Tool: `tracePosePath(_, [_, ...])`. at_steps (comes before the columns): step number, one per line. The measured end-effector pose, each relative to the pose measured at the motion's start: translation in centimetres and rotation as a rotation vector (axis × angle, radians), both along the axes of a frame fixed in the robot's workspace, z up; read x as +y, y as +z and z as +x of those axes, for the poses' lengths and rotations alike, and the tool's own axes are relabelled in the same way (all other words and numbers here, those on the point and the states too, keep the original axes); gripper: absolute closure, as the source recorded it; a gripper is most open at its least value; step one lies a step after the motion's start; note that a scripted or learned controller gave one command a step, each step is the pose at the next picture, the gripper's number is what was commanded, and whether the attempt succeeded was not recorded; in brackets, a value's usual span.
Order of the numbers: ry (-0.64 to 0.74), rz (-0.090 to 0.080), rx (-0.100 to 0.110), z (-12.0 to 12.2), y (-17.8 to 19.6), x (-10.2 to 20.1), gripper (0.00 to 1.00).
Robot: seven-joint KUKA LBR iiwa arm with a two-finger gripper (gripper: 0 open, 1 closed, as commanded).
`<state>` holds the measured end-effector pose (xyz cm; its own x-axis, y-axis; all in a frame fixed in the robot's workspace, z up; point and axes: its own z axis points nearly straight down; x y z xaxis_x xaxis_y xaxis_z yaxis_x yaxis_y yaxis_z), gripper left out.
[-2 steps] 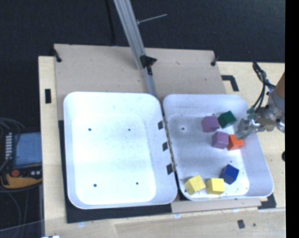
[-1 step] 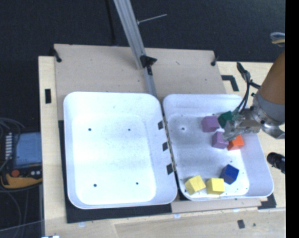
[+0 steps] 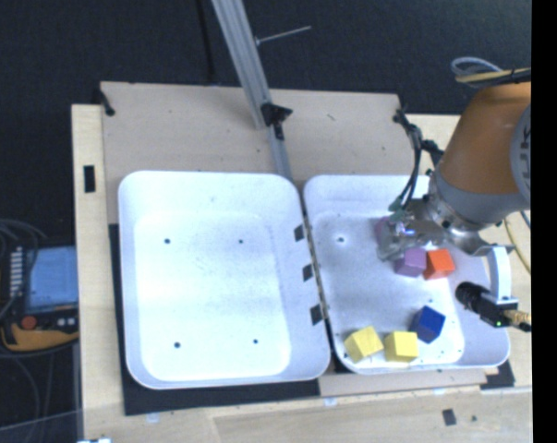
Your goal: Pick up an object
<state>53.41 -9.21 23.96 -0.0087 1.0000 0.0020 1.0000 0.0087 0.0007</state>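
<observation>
Looking down from the fixed camera, you see the arm [image 3: 486, 150] reaching in from the right over the right bin [image 3: 352, 201]. Its gripper [image 3: 395, 238] is low over that bin's upper middle, just above a purple block [image 3: 410, 263]. You cannot tell how the jaws stand; nothing is visibly between them. An orange block [image 3: 440, 264] touches the purple block on its right. Nearer the front wall, a blue cube [image 3: 429, 324] sits apart from them. Two yellow blocks, one [image 3: 363, 343] beside the other [image 3: 401, 345], lie along the front edge. The left bin [image 3: 139, 201] sits alongside, its side touching the right bin.
</observation>
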Motion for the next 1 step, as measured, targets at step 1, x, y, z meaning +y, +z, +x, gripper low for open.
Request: tracePosePath(1, [-0.002, 0.000, 0.001, 0.17, -0.95, 4.87, 1.00])
